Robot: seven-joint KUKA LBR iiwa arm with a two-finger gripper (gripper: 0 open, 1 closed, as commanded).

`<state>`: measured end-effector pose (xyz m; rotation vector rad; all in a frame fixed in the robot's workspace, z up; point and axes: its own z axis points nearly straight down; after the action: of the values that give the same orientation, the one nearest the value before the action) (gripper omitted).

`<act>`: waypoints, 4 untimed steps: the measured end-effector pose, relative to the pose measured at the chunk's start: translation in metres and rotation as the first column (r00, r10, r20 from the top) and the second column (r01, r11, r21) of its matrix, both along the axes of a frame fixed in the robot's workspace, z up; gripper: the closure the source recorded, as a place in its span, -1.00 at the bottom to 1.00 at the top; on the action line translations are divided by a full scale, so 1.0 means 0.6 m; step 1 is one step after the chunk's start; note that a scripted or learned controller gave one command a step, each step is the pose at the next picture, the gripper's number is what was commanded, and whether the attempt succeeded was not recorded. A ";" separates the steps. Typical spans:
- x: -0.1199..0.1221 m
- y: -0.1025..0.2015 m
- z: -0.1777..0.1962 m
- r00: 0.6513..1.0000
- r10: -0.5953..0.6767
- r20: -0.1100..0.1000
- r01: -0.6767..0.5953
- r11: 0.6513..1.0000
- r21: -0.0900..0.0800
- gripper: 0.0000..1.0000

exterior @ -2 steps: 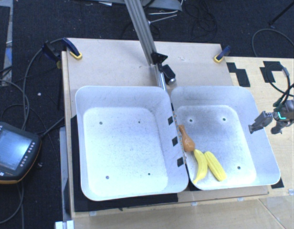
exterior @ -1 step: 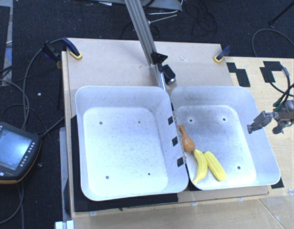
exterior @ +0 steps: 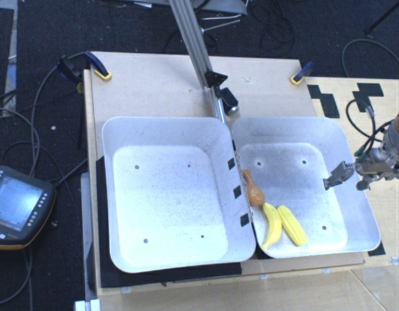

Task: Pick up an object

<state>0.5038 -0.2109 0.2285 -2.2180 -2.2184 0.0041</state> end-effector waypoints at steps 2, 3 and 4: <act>0.015 0.009 -0.203 1.000 0.000 0.000 0.000 1.000 0.001 -1.00; 0.018 0.008 -0.181 1.000 0.000 0.005 0.000 1.000 -0.001 1.00; 0.003 0.006 -0.098 1.000 0.000 0.009 0.000 1.000 -0.003 1.00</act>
<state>0.5053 -0.2076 0.1698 -2.2243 -2.2236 -0.0027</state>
